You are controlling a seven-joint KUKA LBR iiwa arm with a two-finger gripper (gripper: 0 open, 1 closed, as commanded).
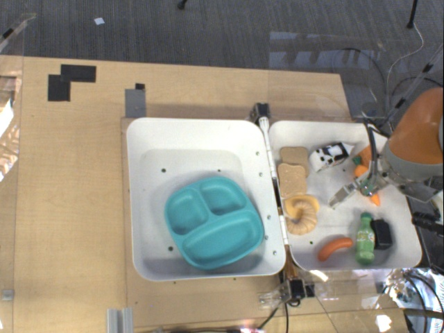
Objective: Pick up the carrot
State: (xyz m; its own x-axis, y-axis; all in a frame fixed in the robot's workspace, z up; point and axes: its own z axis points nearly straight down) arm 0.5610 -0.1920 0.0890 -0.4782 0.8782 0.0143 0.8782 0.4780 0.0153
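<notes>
Pale wooden bench [69, 186] is carrying the right bin [336, 222]. Just beyond the green bottle [365, 238], the carrot [362, 166] is lying slantwise, partly under the gripper [350, 191] hovering over its middle. Whether the gripper is open, I cannot tell. No label is showing legibly.

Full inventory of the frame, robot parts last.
left bin: 1, white, on bench
right bin: 1, white, on bench
plate: 1, teal, left bin
bread slice: 1, tan, right bin
doughnut: 1, yellowish, beside bread slice
toy animal: 1, black and white, right bin
carrot: 1, orange, right bin
sausage: 1, reddish, right bin near edge
bottle: 1, green, beside sausage
block: 1, black, beside bottle
arm: 1, grey and orange, right edge
gripper: 1, grey, by carrot
</notes>
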